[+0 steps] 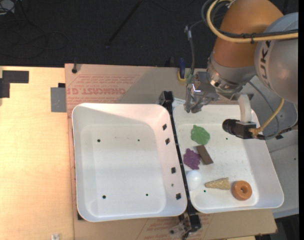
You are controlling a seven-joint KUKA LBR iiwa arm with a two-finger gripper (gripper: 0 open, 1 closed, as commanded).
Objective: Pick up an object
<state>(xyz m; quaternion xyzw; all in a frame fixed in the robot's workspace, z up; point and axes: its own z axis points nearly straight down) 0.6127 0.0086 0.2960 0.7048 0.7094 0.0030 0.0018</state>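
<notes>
My gripper [193, 106] hangs over the far left corner of the right bin [264, 159], above and behind the objects. In that bin lie a green lump [200, 134], a purple grape-like cluster [191, 158], a brown bar [204, 154], a white ball [194, 176], a tan cone [218, 184] and an orange ring [241, 190]. The green lump is the closest to the gripper, a short way in front of it. I see nothing between the fingers.
The left bin [92, 119] sits beside the right one, joined by a black divider with clips [172, 144]. A black cylinder on the arm [237, 127] hangs over the right bin's far right side. Cardboard lies under both bins.
</notes>
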